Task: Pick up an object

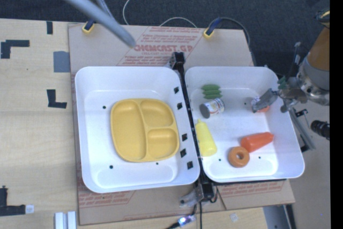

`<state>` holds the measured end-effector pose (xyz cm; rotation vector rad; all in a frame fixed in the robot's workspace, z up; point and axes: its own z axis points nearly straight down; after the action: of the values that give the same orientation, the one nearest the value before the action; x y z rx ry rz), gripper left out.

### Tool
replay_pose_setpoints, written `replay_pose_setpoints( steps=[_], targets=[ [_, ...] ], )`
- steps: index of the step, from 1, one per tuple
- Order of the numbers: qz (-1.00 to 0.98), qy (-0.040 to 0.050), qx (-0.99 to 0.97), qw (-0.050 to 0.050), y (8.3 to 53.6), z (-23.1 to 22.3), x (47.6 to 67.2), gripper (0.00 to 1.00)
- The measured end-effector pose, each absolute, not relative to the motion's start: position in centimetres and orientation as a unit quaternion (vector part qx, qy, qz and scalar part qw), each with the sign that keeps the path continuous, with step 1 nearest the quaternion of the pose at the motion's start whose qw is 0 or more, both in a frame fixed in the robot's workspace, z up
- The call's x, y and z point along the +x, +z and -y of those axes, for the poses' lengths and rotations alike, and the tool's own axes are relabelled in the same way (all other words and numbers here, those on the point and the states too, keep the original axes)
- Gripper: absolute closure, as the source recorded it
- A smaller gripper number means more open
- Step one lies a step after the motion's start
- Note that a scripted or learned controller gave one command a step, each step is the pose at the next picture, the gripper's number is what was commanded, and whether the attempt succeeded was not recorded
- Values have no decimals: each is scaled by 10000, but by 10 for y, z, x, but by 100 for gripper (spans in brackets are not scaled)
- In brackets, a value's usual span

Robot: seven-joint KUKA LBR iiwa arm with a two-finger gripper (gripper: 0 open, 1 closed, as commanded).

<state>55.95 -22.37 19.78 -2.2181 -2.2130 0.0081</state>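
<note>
End effector: the end effector (pixel 261 102) hangs over the right bin, near that bin's far right corner, reaching in from the right. Whether its fingers stand apart or together cannot be told, and nothing is visible between them.
Arm: the grey arm (pixel 316 72) with its orange band sits just outside the right bin's right wall.
Right bin: the right bin (pixel 286 169) is a shallow white tray on the worktop, touching the left bin along a black hinge line.
Orange carrot-shaped piece: the orange carrot-shaped piece (pixel 257 141) lies in the right bin, toward the near side, below the end effector and apart from it.
Orange ring: the orange ring (pixel 238 157) lies flat in the right bin, just beside the carrot-shaped piece's left end.
Yellow piece: the yellow piece (pixel 205 138) lies in the right bin against its left wall.
Small can: the small can (pixel 212 108) lies on its side in the right bin, left of the end effector and well apart from it.
Green piece: the green piece (pixel 210 90) lies in the right bin, just beyond the can.
Left bin: the left bin (pixel 88 115) is beside the right bin.
Yellow plate: the yellow divided plate (pixel 144 129) rests in the middle of the left bin.
Worktop: the worktop (pixel 32 110) carries a cardboard sheet (pixel 161 45) under both bins.
</note>
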Motion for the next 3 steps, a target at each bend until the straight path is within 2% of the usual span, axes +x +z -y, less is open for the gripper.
replay_pose_setpoints(
  steps=[1, 2, 3],
  targets=[
    [7075, 6, -7067, 6, 202, 223, 562, 0],
    [7077, 20, -7065, 29, 139, 219, 564, 0],
    [7077, 11, -7065, -1, 85, 218, 564, 0]
  ],
)
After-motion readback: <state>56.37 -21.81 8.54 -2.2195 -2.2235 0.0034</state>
